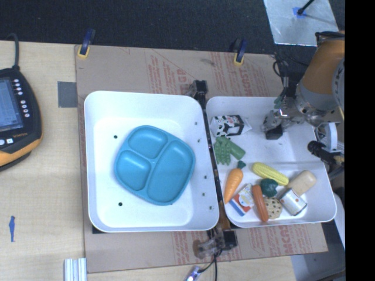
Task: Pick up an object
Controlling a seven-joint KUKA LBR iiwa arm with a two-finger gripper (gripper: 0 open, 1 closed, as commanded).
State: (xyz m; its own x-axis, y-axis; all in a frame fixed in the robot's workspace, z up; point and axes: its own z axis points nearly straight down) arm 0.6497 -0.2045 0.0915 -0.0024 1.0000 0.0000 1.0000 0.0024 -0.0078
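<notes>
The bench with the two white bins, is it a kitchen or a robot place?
Probably a robot lab, not a kitchen. The gripper of a robot arm hangs over the right bin, which holds toy food such as a carrot. A control pendant lies on the bench.

plate [154, 164] blue | bins [99, 157] white | carrot [233, 184] orange | corn [269, 172] yellow | carton [226, 124] black-and-white cow pattern

Wooden bench [41, 198] overlaid at frame centre by a cardboard sheet [146, 69] carrying two white bins [94, 157]; a black-and-orange pendant [14, 116] lies at the left edge.
</notes>
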